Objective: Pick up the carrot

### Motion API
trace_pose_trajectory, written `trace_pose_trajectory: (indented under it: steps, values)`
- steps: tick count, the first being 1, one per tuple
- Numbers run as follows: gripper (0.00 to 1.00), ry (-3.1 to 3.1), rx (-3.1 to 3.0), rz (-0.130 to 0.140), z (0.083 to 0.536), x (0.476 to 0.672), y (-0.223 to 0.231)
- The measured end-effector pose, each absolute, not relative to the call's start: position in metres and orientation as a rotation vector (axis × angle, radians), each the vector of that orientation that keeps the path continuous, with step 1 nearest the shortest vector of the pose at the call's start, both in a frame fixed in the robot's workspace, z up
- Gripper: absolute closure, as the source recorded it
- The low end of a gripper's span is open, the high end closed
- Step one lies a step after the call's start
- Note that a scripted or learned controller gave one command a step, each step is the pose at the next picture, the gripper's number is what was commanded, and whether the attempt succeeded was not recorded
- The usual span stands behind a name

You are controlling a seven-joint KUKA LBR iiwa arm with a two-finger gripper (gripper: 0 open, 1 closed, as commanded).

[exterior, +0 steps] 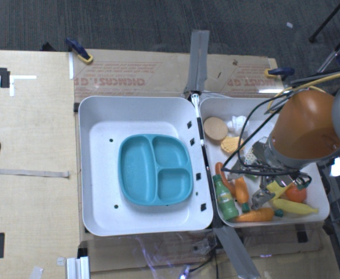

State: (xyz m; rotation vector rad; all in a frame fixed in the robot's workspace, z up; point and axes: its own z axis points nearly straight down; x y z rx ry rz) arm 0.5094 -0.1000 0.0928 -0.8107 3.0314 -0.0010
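The carrot is seen lying along the near wall of the right bin, beside a green bottle. The pincer is poised just above it among the toy food; whether it is open or closed cannot be told. Farther left, a teal divided plate is held in the left bin.

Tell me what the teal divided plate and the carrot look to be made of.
Teal divided plate: apparently moulded plastic, with a uniform colour, soft sheen and rounded compartment walls. Carrot: probably a plastic toy, smooth and evenly orange, though the view is too coarse to be sure.
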Motion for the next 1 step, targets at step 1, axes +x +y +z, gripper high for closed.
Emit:
trace_pose_trajectory:
  steps: [1]
  values:
    - [1.00,3.024,-0.816,-0.004,0.1029,0.5123,-0.0984]
